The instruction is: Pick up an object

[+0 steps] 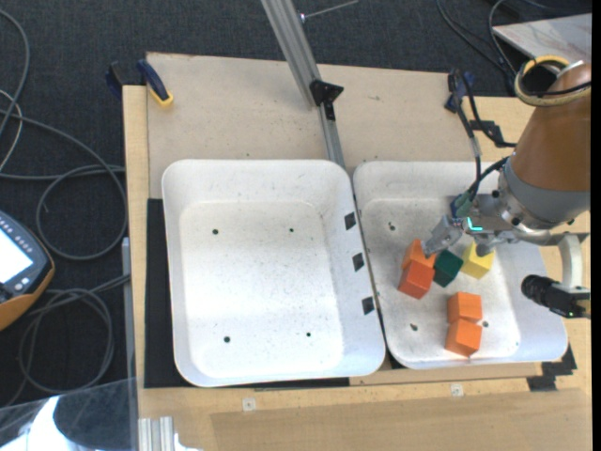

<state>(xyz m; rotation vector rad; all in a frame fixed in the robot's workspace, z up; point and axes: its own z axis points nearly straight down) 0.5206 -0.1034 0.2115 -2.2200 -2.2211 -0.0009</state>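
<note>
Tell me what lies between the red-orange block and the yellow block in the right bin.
A dark green block sits between the red-orange block and the yellow block, seen in the camera view.

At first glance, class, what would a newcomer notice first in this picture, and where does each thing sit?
The eye goes to the grey and orange arm reaching in from the right, its gripper low over the right bin. Under it lies a bright cluster: an orange block, a green block, a yellow block, and two more orange blocks nearer the front. The left bin looks plain beside it.
</note>
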